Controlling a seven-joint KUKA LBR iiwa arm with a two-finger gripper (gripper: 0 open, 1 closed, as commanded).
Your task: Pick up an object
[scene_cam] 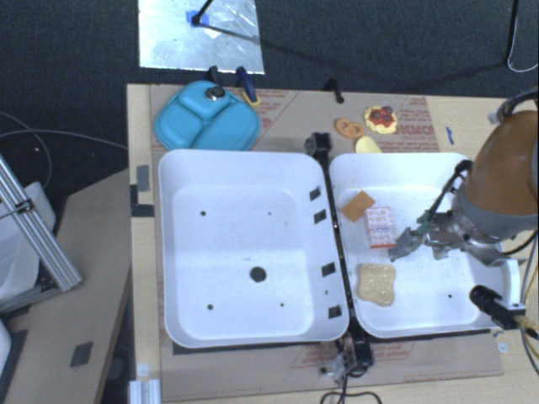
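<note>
The packet, right of centre, sits just left of the gripper; can't tell how the jaws stand. I'd centre over it and drop straight, staying clear of the cracker and bread.

You will find very little to read here. The small white packet in the right bin carries red print, but it is too small and blurred to make out any word or number. The cardboard sheet under the bins on the worktop bears reddish printed marks near its far edge and along its near edge; you can see they are lettering or logos, yet none of it can be read.
</note>
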